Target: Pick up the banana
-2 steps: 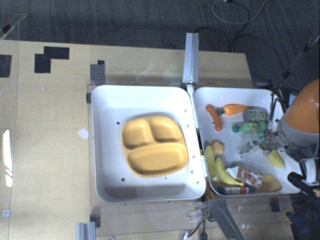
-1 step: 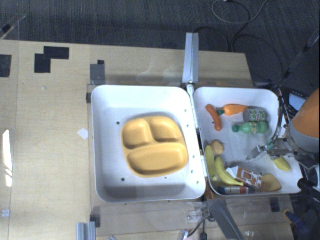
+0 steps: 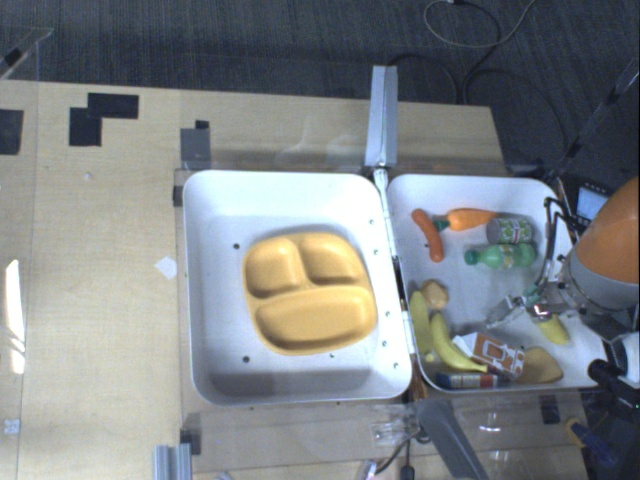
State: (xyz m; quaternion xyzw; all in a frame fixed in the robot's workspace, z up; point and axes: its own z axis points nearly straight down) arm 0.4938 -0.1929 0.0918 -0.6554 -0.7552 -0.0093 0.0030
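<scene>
The pale wooden table [image 3: 100, 268] carries two shallow white plastic bins. The left bin [image 3: 215, 298], far to the left of the pincer, holds a yellow three-compartment plate [image 3: 310, 293]. The right bin [image 3: 470, 193] is the one the grey arm with its orange band [image 3: 610, 248] reaches into. The pincer [image 3: 520, 308] hangs low over the bin's lower right part, and whether it is spread or pressed together I cannot tell; nothing is visibly held. Judging from this, the approach step is in hand and the grasp is not yet made. The next move calls for a shift left and slightly down to the yellow curved banana [image 3: 445, 343], then a descent across its narrow body. The banana lies flat, near the bin's lower left wall, just beside a green-yellow fruit [image 3: 420, 323]. Up and left of the pincer lie a green bottle [image 3: 500, 256], an orange carrot [image 3: 470, 218] and a red sausage [image 3: 430, 236].
</scene>
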